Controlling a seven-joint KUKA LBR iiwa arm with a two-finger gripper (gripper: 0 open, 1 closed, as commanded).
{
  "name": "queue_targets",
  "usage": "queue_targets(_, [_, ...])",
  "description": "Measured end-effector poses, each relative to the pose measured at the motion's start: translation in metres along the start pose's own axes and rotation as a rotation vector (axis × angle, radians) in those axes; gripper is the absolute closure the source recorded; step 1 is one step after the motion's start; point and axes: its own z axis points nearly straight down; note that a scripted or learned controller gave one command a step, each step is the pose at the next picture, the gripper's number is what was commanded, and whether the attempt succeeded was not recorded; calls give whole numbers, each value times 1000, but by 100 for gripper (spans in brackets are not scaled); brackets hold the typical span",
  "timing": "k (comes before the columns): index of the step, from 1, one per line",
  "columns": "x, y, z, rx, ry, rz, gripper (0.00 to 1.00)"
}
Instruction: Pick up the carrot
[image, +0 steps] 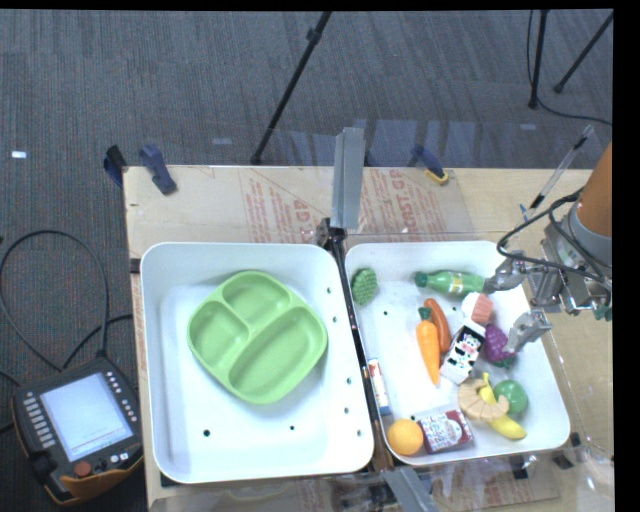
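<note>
The carrot (428, 350) is lying in the right bin (400, 268), roughly at its middle, its thick end with a green top pointing toward the far side and its tip toward the near rim. A smaller orange piece (437, 318) is lying just beside it on the right, and a black-and-white carton (462, 352) is sitting right next to that. The gripper (524, 303) is hovering over the bin's right side, well apart from the carrot — its two fingers (529, 328) are spread, with nothing between them. One finger is reaching toward a green bottle (452, 282) lying at the far side, the other is hanging above a purple item (498, 345). Nearer the front rim, an orange (405, 437), a red packet (444, 431), a banana (506, 427) and a green round fruit (512, 396) are crowding together. A green brush-like thing (363, 286) is resting by the bin's left wall. The left bin (160, 300) is holding a green divided plate (257, 336), sitting tilted within it. Both bins are resting side by side on a brown bench (250, 200), and a pendant (75, 420) with a lit screen is lying on the floor at left.
</note>
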Motion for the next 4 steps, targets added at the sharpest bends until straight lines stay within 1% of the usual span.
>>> queue_targets(1, [-2,71,148,-2,3,-42,0])
queue_targets(2, [-4,73,136,-1,-1,-48,100])
queue_targets(3, [71,132,34,1,-2,187,100])
queue_targets(4, [60,101,147,1,1,271,100])
